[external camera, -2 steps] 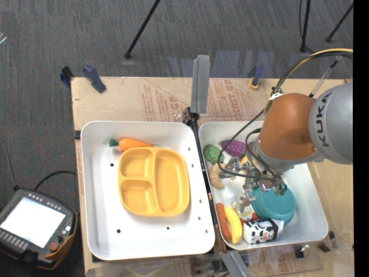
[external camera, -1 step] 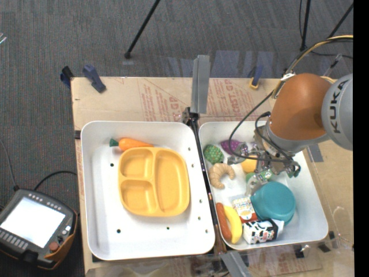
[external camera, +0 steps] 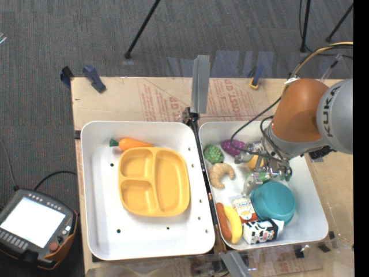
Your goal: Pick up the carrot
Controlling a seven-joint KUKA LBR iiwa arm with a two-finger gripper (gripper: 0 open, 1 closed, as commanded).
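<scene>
The carrot [external camera: 131, 143], orange with a green top, lies in the left bin [external camera: 98, 212] at its far edge, touching the top-left corner of a yellow divided plate [external camera: 154, 180]. My gripper [external camera: 263, 165] is low in the right bin [external camera: 314, 212], well to the right of the carrot, above a teal bowl [external camera: 272, 202]. A small yellow-orange item [external camera: 253, 161] sits right at the gripper; whether it is held is unclear. The orange wrist band [external camera: 297, 111] hides part of the bin behind it.
The right bin holds a green item [external camera: 213, 153], a purple eggplant [external camera: 233, 148], a croissant [external camera: 219, 175], a banana [external camera: 234, 224], a sausage [external camera: 222, 220], a juice box [external camera: 243, 207] and a milk carton [external camera: 259, 231]. A grey post [external camera: 200, 85] stands between the bins.
</scene>
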